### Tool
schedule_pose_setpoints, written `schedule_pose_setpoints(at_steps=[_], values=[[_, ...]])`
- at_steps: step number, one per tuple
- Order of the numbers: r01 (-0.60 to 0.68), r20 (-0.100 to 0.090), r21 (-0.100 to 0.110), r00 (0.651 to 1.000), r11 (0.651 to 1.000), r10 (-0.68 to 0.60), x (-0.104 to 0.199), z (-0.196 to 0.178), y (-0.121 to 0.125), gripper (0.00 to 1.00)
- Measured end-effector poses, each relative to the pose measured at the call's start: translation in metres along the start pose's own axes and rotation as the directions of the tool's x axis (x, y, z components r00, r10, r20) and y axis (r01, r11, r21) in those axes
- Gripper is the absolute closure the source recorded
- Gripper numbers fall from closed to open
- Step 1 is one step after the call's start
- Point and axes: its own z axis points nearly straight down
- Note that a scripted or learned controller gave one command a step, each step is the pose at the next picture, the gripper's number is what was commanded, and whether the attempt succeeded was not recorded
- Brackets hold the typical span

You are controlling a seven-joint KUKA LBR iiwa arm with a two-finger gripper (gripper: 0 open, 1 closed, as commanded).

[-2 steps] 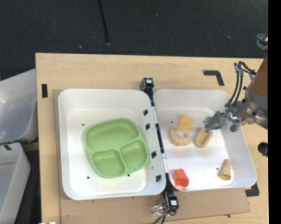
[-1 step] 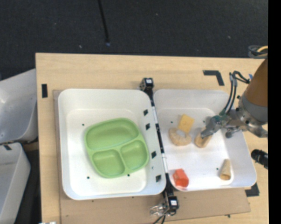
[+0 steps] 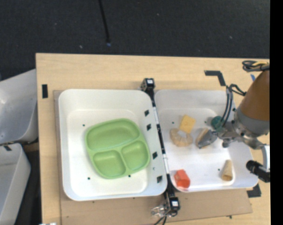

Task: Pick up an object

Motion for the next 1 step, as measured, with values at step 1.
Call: schedule_pose_setpoints(at_steps=[1], values=[[-0.002,0.002,-0.007,1.000,1.000,0.002,-0.0009,-0.0135,0.0018,1.00]])
